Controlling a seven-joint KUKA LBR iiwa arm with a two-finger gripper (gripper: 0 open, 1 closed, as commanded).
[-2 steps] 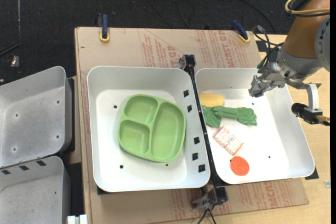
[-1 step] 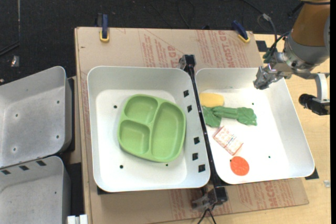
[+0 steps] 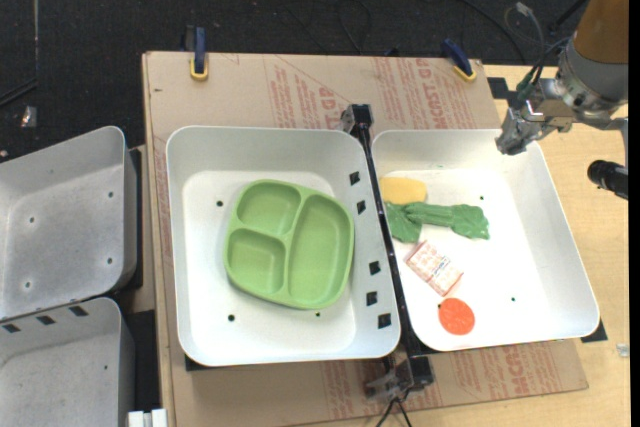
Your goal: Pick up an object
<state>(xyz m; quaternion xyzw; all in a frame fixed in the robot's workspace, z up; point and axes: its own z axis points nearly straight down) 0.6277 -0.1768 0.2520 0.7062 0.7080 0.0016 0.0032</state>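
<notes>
Our gripper hangs over the right bin's far right corner, finger state unclear; green toy lies centre-left, long axis crosswise.

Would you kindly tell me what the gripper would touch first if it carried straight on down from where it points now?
Probably the bare white floor of the right bin near its far corner; the gripper hangs there, though depth is unclear.

Grey arm at upper right, pincer pointing down-left.
</notes>
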